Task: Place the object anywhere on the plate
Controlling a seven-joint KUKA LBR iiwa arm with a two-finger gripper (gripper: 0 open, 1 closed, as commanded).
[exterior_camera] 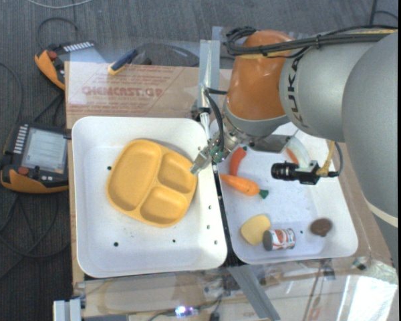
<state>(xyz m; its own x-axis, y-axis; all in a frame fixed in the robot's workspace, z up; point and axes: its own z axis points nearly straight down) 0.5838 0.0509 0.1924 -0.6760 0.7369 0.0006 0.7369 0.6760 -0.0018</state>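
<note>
A: Where's the hand (207,158) right now?

B: Over the seam between the two bins, its tips just off the right edge of the yellow plate (152,181) in the left bin (93,246). I can't tell whether it is spread or pressed together; the tips are too small and blurred, and I see nothing held between them.

A: So the object isn't on the plate?

B: No, the plate's three compartments look bare. The candidates all lie in the right bin (341,243): an orange carrot (240,184) just beside the seam, a reddish piece (236,160) close under the wrist, a pale yellow lump (254,229) touching a small can (279,239), and a dark round thing (320,227) further right.

A: What could go wrong?

B: My guess is an empty trip: if the hand carries nothing, opening over the plate achieves nothing. And if it goes back for the carrot, the raised bin walls at the seam are close, so a low approach might clip them or nudge the carrot away. The lump and can touching could also spoil a clean pinch
</note>
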